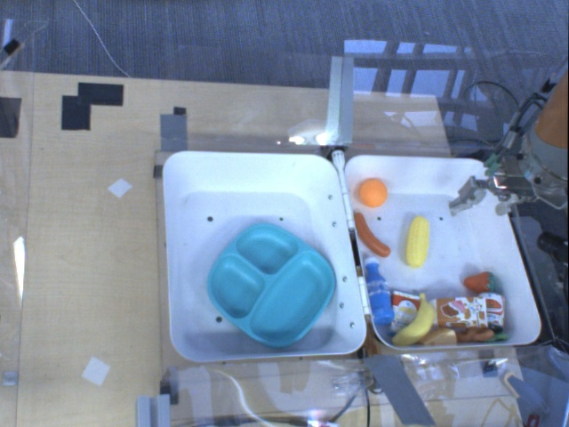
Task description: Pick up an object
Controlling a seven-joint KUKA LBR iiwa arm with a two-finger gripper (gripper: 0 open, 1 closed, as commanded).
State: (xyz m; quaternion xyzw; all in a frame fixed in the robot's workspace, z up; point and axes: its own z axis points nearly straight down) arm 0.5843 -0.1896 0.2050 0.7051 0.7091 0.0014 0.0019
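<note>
On the wooden bench [80, 265] stand two white bins: the left bin [178, 238] carries a blue divided plate [271, 283]. My gripper [484, 189] hangs over the far right edge of the right bin [462, 238], and between its parted fingers I see nothing. The orange ball [372, 192], sausage [371, 236] and corn cob [417, 241] lie well apart to its left, and the banana [416, 323] with some packets lies at the near side.
</note>
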